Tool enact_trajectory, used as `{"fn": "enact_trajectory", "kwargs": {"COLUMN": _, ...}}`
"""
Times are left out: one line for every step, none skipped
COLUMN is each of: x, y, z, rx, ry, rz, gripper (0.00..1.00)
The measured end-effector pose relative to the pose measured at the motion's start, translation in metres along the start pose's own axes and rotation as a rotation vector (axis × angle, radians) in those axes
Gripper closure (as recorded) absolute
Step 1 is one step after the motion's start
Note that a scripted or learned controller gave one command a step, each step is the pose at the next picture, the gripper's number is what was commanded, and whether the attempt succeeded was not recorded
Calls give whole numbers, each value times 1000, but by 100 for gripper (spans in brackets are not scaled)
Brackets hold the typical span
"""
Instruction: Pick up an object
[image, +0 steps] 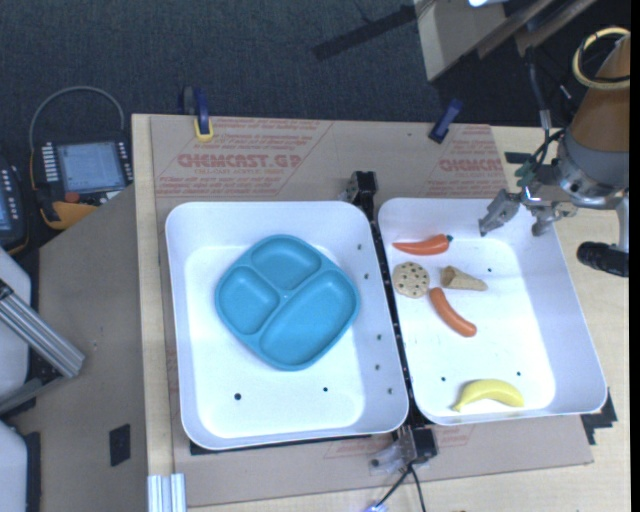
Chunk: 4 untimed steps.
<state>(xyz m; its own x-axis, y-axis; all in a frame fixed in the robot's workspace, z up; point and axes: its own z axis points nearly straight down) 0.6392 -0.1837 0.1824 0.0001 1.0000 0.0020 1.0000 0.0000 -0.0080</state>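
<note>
The right bin (560, 300) holds a red chili pepper (422, 244), a round cookie (410, 279), a tan cone-shaped piece (463, 280), an orange sausage (452, 311) and a yellow banana (489, 395). My gripper (520, 214) hangs over the bin's far right corner, above and to the right of the pepper. Its two fingers are spread apart with nothing between them.
The left bin (200, 380) carries a blue divided plate (287, 300). A black clamp (362, 186) sits between the bins at the back. Cardboard lies under both bins, and a tablet device (88, 166) sits off the bench at the far left.
</note>
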Motion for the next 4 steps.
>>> {"fn": "enact_trajectory", "kwargs": {"x": 0, "y": 6, "z": 42, "rx": -5, "ry": -1, "rz": -1, "gripper": 0}}
{"fn": "enact_trajectory", "kwargs": {"x": 1, "y": 5, "z": 96, "rx": -1, "ry": 0, "rz": -2, "gripper": 0}}
{"fn": "enact_trajectory", "kwargs": {"x": 0, "y": 7, "z": 81, "rx": -9, "ry": -3, "rz": -3, "gripper": 100}}
{"fn": "enact_trajectory", "kwargs": {"x": -4, "y": 3, "z": 18, "rx": -17, "ry": -6, "rz": 0, "gripper": 100}}
